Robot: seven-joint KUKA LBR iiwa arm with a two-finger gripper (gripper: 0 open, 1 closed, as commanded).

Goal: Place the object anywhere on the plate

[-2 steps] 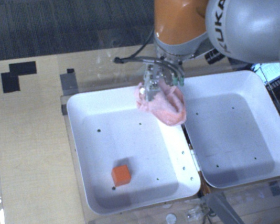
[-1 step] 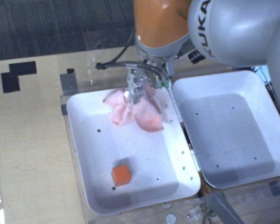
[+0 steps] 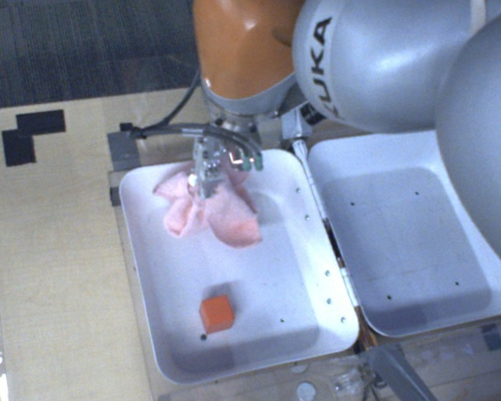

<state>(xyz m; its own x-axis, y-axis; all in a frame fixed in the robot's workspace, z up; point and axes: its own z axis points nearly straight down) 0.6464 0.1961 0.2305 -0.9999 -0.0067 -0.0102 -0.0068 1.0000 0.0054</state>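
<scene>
camera view | arm reaches down from right | tool over pink cloth | closure unclear

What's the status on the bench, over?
Tool low over the far end of the left bin, at the pink cloth. Grip on cloth unconfirmed. Orange block loose near the bin's front. Nothing between them.

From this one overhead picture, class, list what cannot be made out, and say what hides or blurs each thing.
- Pincer: small and blurred against the pink cloth; open or shut cannot be told.
- Pink cloth: its top edge is covered by the pincer, so any grip is unclear.
- Right bin: its far right side is hidden by the arm.
- Plate: none can be made out.
- Orange block: too small for detail.
</scene>
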